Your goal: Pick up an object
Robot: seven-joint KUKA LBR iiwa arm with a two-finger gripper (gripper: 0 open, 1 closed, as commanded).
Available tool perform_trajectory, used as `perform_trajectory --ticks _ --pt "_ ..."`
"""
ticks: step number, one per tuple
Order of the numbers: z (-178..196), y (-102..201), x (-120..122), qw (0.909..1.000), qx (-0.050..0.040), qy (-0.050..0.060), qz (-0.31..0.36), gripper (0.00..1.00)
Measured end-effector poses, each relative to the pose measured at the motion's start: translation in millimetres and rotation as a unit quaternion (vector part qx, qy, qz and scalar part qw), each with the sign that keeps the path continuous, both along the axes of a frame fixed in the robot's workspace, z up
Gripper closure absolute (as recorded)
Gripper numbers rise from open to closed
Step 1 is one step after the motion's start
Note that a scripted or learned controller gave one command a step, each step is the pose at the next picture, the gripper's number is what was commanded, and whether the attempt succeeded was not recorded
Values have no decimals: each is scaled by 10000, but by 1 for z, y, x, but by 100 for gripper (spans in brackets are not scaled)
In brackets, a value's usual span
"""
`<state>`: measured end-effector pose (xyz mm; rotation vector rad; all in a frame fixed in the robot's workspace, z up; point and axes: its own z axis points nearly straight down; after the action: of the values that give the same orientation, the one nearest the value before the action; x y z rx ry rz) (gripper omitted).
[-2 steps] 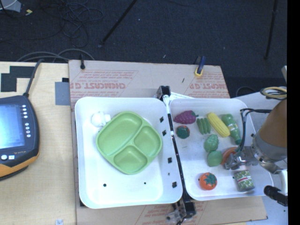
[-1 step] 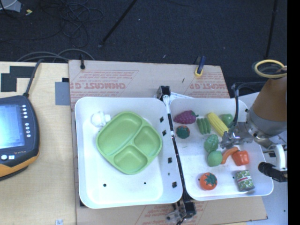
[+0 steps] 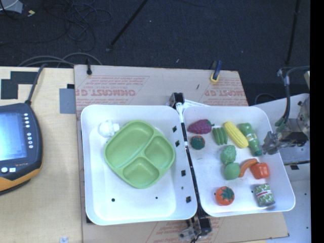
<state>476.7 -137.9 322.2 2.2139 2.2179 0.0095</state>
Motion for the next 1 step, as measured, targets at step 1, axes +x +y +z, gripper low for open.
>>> perform_trajectory --ticks 1 --pt "-38 27 -1 10000 17 80 1 100"
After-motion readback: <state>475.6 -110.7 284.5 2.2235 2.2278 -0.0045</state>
